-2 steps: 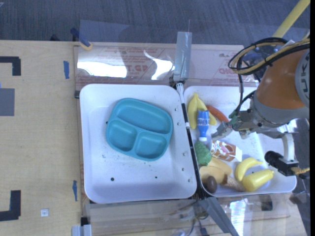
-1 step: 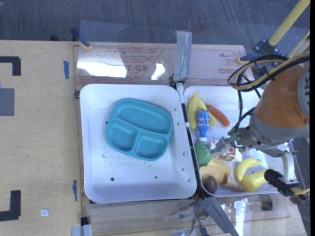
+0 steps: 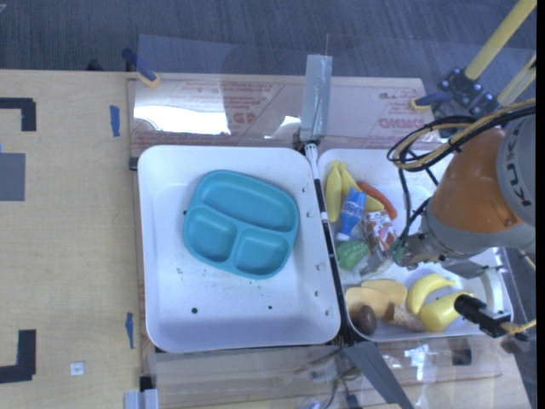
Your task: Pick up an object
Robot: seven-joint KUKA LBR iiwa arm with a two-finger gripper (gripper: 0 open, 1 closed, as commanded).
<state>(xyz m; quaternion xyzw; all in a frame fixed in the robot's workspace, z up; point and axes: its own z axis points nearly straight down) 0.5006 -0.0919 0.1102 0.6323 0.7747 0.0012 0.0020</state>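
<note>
Gripper [image 3: 398, 254] low in right bin [image 3: 443, 335] amid crowded toy food; finger state: cannot tell. Judgement: centre on one item, e.g. banana [image 3: 426, 290], before closing.

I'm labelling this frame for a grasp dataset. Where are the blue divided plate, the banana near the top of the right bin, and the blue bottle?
blue divided plate [image 3: 241, 222], camera view, its central ridge.
banana [image 3: 338, 182], camera view, mid-body.
blue bottle [image 3: 351, 212], camera view, its body.
</note>
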